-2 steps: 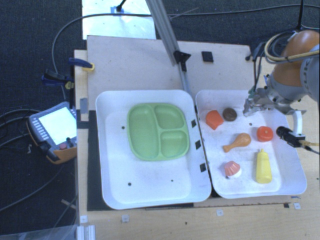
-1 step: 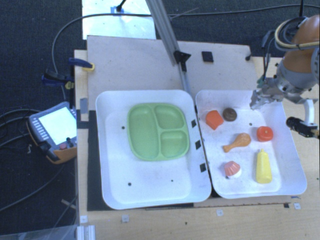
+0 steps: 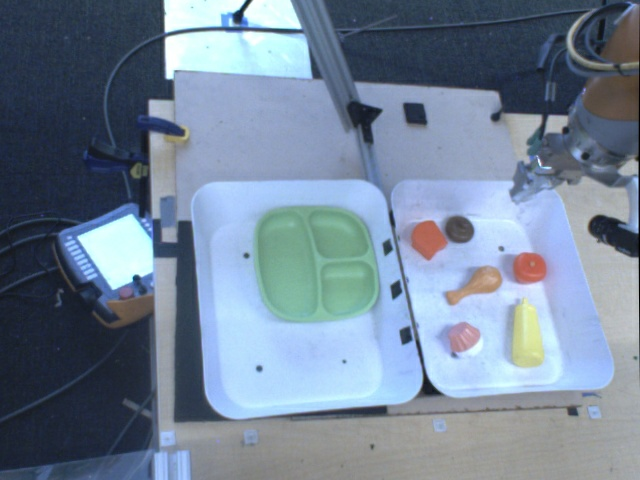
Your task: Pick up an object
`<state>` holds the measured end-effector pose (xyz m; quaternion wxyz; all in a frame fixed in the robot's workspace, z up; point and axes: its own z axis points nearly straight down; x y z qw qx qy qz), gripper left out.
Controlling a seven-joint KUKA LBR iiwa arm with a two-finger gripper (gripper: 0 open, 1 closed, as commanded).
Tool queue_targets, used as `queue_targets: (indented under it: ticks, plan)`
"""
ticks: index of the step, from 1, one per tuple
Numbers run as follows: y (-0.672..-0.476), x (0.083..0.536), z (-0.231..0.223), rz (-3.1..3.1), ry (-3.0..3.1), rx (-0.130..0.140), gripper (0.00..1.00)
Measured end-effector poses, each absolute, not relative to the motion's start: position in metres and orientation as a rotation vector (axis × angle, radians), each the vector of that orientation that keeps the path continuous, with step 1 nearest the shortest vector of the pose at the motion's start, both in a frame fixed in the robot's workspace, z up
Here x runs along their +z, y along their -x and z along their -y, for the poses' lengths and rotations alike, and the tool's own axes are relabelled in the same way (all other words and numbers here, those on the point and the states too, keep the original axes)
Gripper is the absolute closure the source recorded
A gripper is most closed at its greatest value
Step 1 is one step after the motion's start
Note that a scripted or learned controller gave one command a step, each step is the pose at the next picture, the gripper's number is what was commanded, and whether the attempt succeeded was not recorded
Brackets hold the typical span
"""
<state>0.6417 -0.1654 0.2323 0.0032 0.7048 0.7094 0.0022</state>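
**Me:** I've got the claw (image 3: 527, 183) up at the far right corner of the right bin (image 3: 590, 368), over the rim. I can't tell from this angle whether it's parted or closed; it's small and blurry. Nothing shows in it.

**Partner:** So no pick yet?

**Me:** By my reading, none. Everything lies loose on the bin floor. Nearest the claw is the brown round piece (image 3: 459, 229), with the orange block (image 3: 429, 239) just left of it. The red tomato-like piece (image 3: 530, 267) sits on the right side, the drumstick (image 3: 475, 285) in the middle, the yellow bottle (image 3: 527, 334) nearer me, and the pink shell-like piece (image 3: 464, 339) to the bottle's left.

**Partner:** And the left bin?

**Me:** The left bin (image 3: 230, 368) holds just the green divided plate (image 3: 316, 263), well apart from the claw.

**Partner:** What's left, then?

**Me:** I'd say the whole job: choose a piece, come down, close on it, lift. The things are spaced apart, so any is a fair target.
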Motion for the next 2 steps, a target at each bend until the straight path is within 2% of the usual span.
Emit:
queue_targets:
  ticks: [1,2]
  plan:
    - [-0.644,0.297,0.162,-2.223,-2.208,0.008,1.0]
    - [-0.62,0.287,0.122,-2.231,-2.212,0.002,1.0]
